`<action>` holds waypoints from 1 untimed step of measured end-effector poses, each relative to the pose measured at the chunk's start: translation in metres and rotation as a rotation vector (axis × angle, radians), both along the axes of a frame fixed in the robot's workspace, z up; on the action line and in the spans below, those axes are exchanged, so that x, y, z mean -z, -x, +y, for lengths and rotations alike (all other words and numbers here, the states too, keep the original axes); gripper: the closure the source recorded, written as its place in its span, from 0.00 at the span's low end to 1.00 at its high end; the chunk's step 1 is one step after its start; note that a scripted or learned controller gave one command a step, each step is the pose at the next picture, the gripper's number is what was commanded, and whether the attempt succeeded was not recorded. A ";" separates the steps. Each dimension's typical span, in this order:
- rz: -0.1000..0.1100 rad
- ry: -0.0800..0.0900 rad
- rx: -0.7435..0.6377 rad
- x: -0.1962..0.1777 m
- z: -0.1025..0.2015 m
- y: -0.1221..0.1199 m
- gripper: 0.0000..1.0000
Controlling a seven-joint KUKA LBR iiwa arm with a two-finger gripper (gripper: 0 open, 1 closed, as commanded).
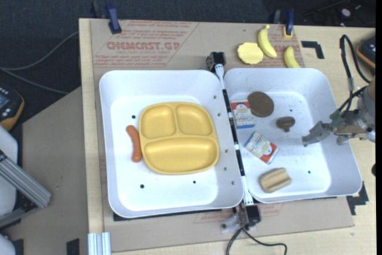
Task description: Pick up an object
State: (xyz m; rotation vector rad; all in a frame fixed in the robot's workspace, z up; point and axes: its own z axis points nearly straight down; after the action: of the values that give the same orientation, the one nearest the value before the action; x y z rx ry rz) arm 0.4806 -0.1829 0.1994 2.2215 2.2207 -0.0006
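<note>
The right bin (334,173) holds several small objects. A round brown cookie (261,103) lies near its back, and a small brown mushroom-shaped piece (286,123) sits just right of it. A red-and-white carton (242,114) rests against the left wall, with a blue-and-white box (261,147) below it. A tan bread loaf (274,179) lies at the front. My gripper (322,130) hangs low over the right side of this bin, to the right of the mushroom piece and apart from it. Nothing shows in its grasp.
The left bin (119,176) carries a yellow divided plate (178,137) and an orange sausage (134,143) beside it. On the bench behind the right bin lie two bananas (267,42) (291,57) and a yellow disc (250,53). Cables run along the right edge.
</note>
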 end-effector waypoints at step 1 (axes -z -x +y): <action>-0.003 -0.003 -0.002 0.118 0.022 -0.042 0.00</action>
State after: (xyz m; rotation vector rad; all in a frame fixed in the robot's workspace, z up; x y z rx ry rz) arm 0.5225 -0.1613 0.0817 2.2197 2.2227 0.0068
